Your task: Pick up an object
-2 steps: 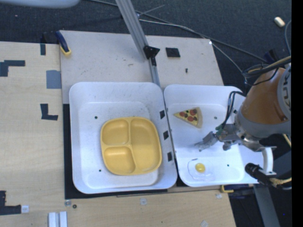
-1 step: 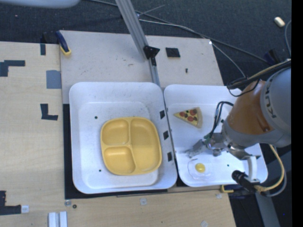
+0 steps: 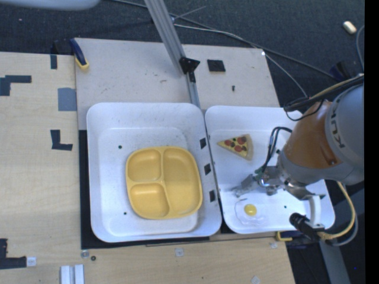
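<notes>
Two white bins sit side by side on a wooden bench. The left bin [image 3: 106, 158] has a yellow plate [image 3: 164, 182] in it, and the plate is split into three parts. The plate lies flat, a bit toward the right and front of that bin. The right bin [image 3: 260, 117] has two toy foods in it. One is a toy pizza slice [image 3: 237, 145], with red dots on top, lying near the back left part of the bin, close to the wall between the two bins. The other is a toy fried egg [image 3: 250, 210], white with a yellow middle, lying near the front edge of the bin. The robot arm [image 3: 331, 141] comes in from the right, grey with an orange band. Its gripper [image 3: 244, 187] hangs low over the right bin, between the pizza slice and the egg, just above the egg. The gripper points toward the left. It is too small and blurry here to tell how the jaws stand, and no toy can be seen between them. The pizza slice and the egg both lie in the bin, apart from each other.
</notes>
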### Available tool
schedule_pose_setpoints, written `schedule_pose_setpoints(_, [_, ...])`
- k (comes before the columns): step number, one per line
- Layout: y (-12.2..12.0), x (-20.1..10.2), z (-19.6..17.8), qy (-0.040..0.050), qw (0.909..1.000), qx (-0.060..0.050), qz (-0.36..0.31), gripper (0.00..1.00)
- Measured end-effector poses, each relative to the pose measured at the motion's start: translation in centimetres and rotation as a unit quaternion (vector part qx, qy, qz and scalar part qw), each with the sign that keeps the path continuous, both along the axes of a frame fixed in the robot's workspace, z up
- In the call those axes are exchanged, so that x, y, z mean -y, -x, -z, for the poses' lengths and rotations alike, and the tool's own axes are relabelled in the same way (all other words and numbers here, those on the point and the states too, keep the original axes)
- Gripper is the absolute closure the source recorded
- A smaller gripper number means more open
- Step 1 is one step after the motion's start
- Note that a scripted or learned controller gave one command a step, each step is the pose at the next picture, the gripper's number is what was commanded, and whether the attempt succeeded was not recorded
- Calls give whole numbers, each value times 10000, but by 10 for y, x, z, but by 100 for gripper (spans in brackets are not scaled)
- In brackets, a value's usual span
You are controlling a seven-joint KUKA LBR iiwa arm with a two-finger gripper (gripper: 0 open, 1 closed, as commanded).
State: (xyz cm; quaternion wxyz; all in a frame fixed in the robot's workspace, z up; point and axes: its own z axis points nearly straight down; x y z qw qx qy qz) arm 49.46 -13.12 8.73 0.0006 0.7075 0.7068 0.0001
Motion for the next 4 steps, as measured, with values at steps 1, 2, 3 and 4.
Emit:
schedule_pose_setpoints(1, [-1,1,-10,20,10000,23,-1,100])
schedule_pose_setpoints(2, [-9,-5,-58,-2,10000,5,-16,100])
schedule_pose_setpoints(3, [-6,5,-109,3,10000,10,-5,100])
schedule_pose_setpoints(4, [-6,7,-152,2,10000,9,-10,100])
